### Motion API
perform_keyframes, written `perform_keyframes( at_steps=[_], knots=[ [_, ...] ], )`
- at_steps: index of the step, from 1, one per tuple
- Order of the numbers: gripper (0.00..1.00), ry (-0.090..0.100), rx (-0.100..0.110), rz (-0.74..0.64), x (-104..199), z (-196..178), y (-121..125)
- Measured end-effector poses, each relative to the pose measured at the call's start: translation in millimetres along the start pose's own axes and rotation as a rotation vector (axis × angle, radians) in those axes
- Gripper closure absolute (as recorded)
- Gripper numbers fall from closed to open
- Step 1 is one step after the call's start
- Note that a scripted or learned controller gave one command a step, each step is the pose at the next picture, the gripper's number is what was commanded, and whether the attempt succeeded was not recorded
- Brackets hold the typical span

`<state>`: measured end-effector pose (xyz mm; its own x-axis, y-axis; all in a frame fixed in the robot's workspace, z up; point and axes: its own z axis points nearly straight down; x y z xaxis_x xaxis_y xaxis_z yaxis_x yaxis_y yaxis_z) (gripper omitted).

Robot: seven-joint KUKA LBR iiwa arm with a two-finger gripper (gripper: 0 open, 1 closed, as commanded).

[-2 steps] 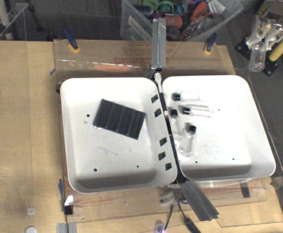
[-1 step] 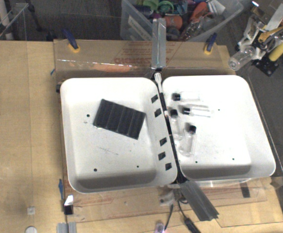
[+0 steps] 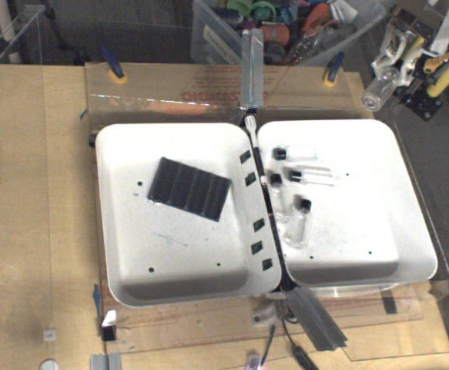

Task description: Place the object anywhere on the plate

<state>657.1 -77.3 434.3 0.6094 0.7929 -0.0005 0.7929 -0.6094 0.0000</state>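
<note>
A black, ribbed, rectangular plate [image 3: 189,189] lies flat in the left bin [image 3: 132,268], a little left of its middle and turned slightly. In the right bin [image 3: 378,237], near the divider, lie several small clear vials with black caps. One vial [image 3: 295,153] is at the top and another vial [image 3: 313,176] lies below it. A third vial [image 3: 299,218] lies nearer the front. They are close together but apart from the plate.
A grey divider strip [image 3: 259,206] with black tabs runs between the bins, and a metal post [image 3: 251,75] rises behind it. A clear tub of colourful toys [image 3: 286,14] stands at the back. Tools [image 3: 417,60] lie at the back right.
</note>
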Motion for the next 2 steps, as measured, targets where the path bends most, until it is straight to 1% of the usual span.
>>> perform_keyframes(
  at_steps=[1,2],
  knots=[
    [1.0,0.0,0.002,0.714,-23.5,37.8,-41.6],
    [1.0,-0.003,0.005,0.495,-44.8,99.9,-107.7]
  ],
)
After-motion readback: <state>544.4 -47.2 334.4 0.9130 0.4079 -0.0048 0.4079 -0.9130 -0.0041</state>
